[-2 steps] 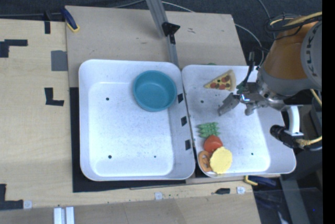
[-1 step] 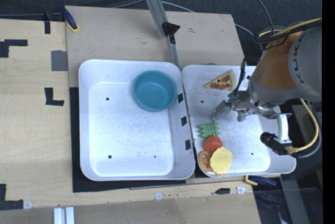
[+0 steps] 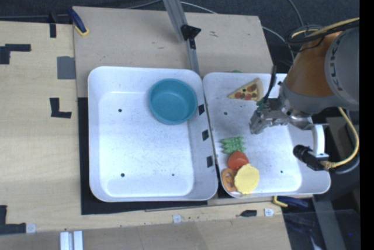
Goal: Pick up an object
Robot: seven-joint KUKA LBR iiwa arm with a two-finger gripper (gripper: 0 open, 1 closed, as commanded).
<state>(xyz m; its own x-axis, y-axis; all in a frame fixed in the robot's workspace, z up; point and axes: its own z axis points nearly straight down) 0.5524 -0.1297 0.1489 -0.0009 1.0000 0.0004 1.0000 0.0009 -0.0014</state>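
Camera view, step in hand: approach. The end effector (image 3: 261, 123) hangs over the right bin (image 3: 292, 184), above bare floor near the bin's middle, with nothing seen between its parts.
Camera view, end effector state: cannot tell whether released or clenched; the tip is too small and dark against the bin floor.
Camera view, nearest candidate: pizza slice (image 3: 246, 90), at the far end of the right bin, just beyond the end effector.
Camera view, slice axis: long axis runs left-right across the bin; the pointed tip faces left, the crust edge right.
Camera view, other candidates: green toy (image 3: 232, 143), red toy (image 3: 237, 159) and yellow toy (image 3: 247, 178), clustered at the near left corner of the right bin.
Camera view, left bin (image 3: 105, 126): holds a blue bowl (image 3: 172, 101).
Next move, judged: select one target, centre above it, descend, close across its narrow dimension.
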